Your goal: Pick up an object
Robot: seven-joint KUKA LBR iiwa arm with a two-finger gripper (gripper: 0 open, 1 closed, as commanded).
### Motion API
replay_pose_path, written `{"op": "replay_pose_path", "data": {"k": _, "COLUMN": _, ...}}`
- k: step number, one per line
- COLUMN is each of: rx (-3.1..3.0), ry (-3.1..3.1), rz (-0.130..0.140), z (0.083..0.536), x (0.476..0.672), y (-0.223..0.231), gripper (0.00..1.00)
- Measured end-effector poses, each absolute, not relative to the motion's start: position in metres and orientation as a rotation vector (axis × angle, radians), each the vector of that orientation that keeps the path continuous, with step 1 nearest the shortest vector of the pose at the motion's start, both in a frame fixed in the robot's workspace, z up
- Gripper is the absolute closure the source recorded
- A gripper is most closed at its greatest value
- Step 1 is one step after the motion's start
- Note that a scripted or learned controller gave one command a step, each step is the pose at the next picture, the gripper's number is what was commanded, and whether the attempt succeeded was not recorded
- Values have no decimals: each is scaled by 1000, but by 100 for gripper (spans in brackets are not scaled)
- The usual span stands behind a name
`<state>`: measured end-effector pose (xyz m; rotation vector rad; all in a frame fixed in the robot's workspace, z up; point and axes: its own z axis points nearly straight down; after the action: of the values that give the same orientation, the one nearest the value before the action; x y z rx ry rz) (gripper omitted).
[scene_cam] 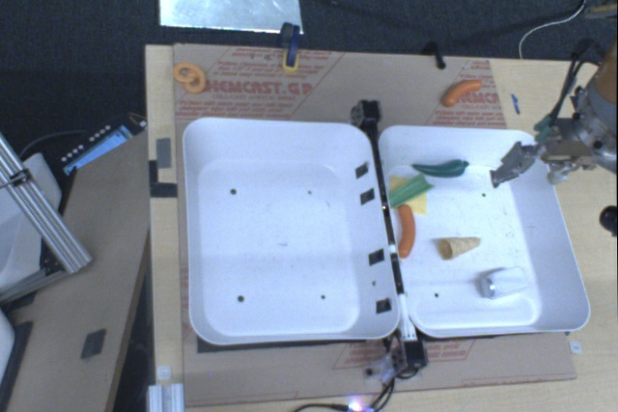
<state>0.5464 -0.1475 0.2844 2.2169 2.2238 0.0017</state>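
From above, the gripper (pixel 512 164) hovers over the right bin (pixel 555 246); whether its jaws are spread, I cannot tell. A green pepper (pixel 441 168) lies just left of them, a cone (pixel 460 247) below-left.

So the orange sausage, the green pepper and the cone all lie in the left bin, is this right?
Not quite: the camera view shows the orange sausage, the green pepper and the cone all lying in the right bin, not the left one.
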Motion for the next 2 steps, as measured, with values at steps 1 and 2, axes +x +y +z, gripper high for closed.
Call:
{"op": "replay_pose_path", "data": {"k": 1, "rx": 2212, "ry": 2233, "rz": 1, "z": 264, "x": 526, "y": -89, "gripper": 0}}
{"op": "replay_pose_path", "data": {"k": 2, "rx": 2221, "ry": 2228, "rz": -2, "z": 203, "x": 491, "y": -61, "gripper": 0}}
